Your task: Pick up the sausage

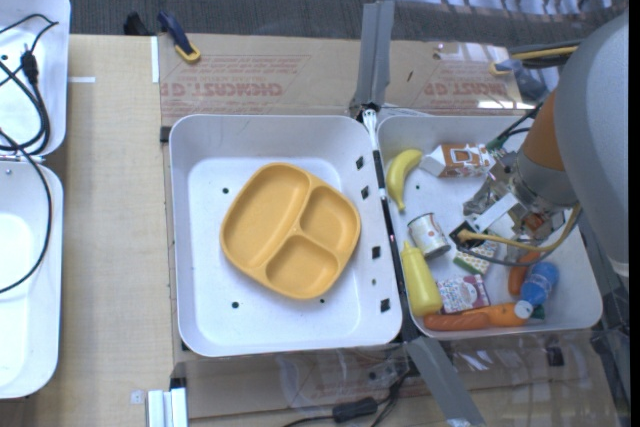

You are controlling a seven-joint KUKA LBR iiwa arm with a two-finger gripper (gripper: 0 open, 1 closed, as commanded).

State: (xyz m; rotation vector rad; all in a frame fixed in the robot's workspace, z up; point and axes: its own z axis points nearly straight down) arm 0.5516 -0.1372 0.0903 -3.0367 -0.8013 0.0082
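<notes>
In the right bin (pixel 590 310), a long orange-red piece that looks like the sausage (pixel 478 319) lies along the front wall. A shorter orange-red piece (pixel 517 276) pokes out beside a blue bottle (pixel 538 287); I cannot tell which of the two is the sausage. My gripper (pixel 492 211) hangs low over the middle of this bin, above a small packet (pixel 470 262) and behind both orange pieces. The grey arm (pixel 600 135) covers the bin's right side.
The right bin also holds a banana (pixel 400 175), a brown-and-white carton (pixel 462 159), a small can (pixel 428 235), a yellow squeeze bottle (pixel 420 281) and a red-printed pouch (pixel 462 294). A yellow divided plate (pixel 290 230) lies in the left bin (pixel 190 215).
</notes>
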